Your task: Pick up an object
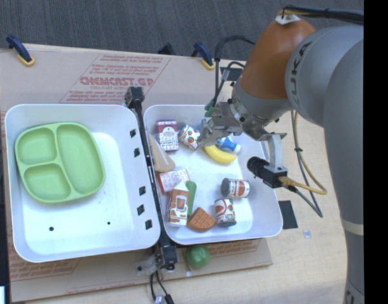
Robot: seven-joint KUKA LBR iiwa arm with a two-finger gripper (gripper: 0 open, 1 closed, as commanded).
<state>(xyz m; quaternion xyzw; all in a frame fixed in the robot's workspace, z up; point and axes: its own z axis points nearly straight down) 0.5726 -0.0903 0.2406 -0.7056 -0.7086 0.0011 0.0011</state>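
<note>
Fingers (pixel 214 133) just above banana (pixel 220 154) (touching?)

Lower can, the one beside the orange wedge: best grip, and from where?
Grip the lower can across its round body, coming straight down. It lies on its side; the orange wedge crowds its left, so set the fingers along the freer upper and lower sides.

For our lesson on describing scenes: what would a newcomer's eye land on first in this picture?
First, the big grey arm with its orange band, reaching from the right over the right bin. Next, the green divided plate alone in the left bin. Then the right bin's clutter: a yellow banana, small cans and cartons.
</note>
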